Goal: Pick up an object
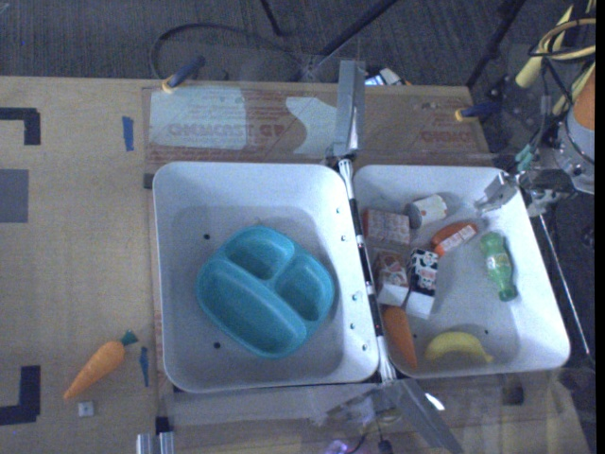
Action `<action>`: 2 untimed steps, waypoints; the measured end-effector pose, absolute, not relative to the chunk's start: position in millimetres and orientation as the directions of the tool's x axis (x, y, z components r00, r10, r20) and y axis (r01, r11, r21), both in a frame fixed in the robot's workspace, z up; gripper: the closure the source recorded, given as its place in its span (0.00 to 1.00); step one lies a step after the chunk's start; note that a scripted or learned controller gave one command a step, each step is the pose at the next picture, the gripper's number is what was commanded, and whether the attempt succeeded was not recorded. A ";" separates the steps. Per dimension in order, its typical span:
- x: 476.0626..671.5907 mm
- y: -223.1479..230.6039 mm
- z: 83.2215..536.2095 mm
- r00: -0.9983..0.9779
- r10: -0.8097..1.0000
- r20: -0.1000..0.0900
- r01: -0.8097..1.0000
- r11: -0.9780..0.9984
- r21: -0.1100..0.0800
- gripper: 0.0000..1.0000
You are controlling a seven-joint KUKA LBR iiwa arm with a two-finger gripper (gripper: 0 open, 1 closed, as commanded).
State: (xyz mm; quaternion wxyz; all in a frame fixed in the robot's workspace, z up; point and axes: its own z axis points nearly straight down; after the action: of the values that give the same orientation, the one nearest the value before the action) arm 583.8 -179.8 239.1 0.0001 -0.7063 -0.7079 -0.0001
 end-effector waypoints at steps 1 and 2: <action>537.2 -212.0 117.4 -0.119 0.993 0.001 0.993 0.119 -0.001 0.00; 522.0 -158.7 86.8 -0.205 0.979 -0.002 0.979 0.205 0.005 0.00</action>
State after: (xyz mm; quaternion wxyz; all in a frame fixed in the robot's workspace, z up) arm 522.0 -158.7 86.8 -0.0025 -0.6303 -0.7763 -0.0012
